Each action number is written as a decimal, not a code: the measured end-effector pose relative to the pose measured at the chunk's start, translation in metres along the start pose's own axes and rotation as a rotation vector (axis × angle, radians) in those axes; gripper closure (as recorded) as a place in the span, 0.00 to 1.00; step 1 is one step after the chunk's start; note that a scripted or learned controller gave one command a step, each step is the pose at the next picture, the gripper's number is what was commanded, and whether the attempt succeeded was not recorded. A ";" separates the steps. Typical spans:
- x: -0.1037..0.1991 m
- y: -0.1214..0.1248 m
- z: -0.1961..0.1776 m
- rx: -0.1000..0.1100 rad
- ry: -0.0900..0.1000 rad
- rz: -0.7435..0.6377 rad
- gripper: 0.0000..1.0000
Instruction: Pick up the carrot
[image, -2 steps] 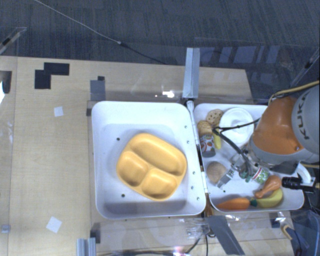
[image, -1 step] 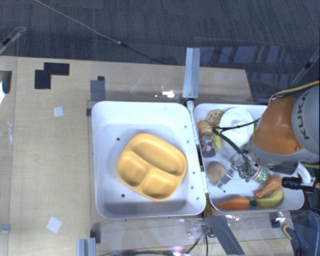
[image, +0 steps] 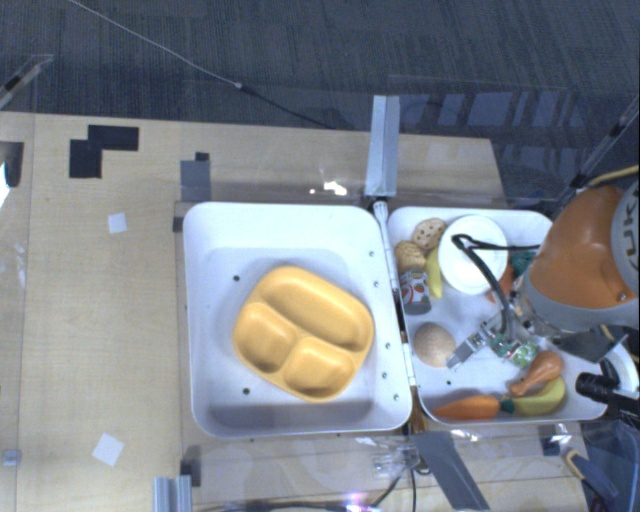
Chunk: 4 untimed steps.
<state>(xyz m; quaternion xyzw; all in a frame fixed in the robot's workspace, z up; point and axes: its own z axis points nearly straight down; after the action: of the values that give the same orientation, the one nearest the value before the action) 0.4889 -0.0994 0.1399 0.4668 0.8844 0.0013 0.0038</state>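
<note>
The carrot (image: 466, 407) is orange with a small green top. It lies on its side along the front wall of the right bin (image: 452, 380). My gripper (image: 482, 344) hangs over the middle of that bin, a little behind the carrot and just right of a beige ball (image: 434, 344). Nothing shows in its grasp. The grey arm with its orange band (image: 588, 262) covers the bin's right side.
The right bin also holds a drumstick (image: 538, 371), a yellow-green fruit (image: 541, 398), a white dish (image: 473, 254), a banana (image: 435, 277), a cookie (image: 429, 232) and a small can (image: 415, 290). A yellow divided plate (image: 303, 330) lies in the left bin (image: 210, 260).
</note>
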 end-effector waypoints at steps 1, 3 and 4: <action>-0.001 -0.003 0.018 0.004 0.003 0.321 0.00; -0.021 0.029 0.001 0.005 0.001 1.037 0.00; 0.007 0.016 0.042 -0.031 -0.005 1.010 0.00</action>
<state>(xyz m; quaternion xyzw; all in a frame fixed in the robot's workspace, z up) 0.4985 -0.0850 0.0977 0.8364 0.5478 0.0150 0.0119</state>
